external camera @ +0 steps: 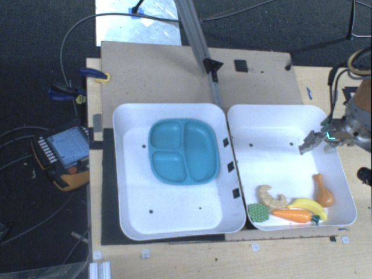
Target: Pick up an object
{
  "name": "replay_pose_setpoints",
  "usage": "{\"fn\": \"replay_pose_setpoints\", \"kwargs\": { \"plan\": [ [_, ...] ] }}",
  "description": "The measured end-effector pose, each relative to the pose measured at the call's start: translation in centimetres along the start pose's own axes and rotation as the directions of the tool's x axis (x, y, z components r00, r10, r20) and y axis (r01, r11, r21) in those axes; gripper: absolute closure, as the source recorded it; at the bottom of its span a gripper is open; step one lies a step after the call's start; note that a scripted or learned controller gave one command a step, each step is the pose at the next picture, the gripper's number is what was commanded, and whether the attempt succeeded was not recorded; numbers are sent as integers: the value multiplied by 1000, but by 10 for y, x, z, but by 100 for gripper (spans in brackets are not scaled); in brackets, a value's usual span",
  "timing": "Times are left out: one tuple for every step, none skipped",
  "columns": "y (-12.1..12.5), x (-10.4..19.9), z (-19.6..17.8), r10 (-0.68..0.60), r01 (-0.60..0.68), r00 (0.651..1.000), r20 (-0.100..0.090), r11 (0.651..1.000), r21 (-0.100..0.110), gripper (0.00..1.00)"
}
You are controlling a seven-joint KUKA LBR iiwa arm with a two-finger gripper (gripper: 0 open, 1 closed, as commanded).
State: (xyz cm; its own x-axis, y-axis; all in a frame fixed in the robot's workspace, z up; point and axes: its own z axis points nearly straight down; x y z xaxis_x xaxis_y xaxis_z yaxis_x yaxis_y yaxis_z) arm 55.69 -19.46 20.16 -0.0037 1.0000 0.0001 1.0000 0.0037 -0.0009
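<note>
White plastic forms both shallow bins. The left bin (131,214) holds a blue divided plate (183,151), lying flat toward its 12 o'clock half. The right bin (273,127) keeps its toys bunched at about 5 o'clock: a green piece (259,213) at the cluster's 9 o'clock, a tan curled piece (271,197) just above it, an orange carrot (292,215) touching a yellow banana (308,206), and an orange-brown drumstick (323,192) at the cluster's 2 o'clock. The gripper (308,142) hangs over the right bin's 3 o'clock edge, well apart from the toys, nothing in it; how wide it stands I cannot tell.
</note>
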Motion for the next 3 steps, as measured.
{"fn": "replay_pose_setpoints", "kwargs": {
  "plan": [
    [1,0,-1,0,0,1000,1,1000,-2,0],
    [-1,-1,62,2,-2,1000,0,1000,2,0],
    [-1,-1,114,3,-3,1000,0,1000,0,0]
  ]
}}
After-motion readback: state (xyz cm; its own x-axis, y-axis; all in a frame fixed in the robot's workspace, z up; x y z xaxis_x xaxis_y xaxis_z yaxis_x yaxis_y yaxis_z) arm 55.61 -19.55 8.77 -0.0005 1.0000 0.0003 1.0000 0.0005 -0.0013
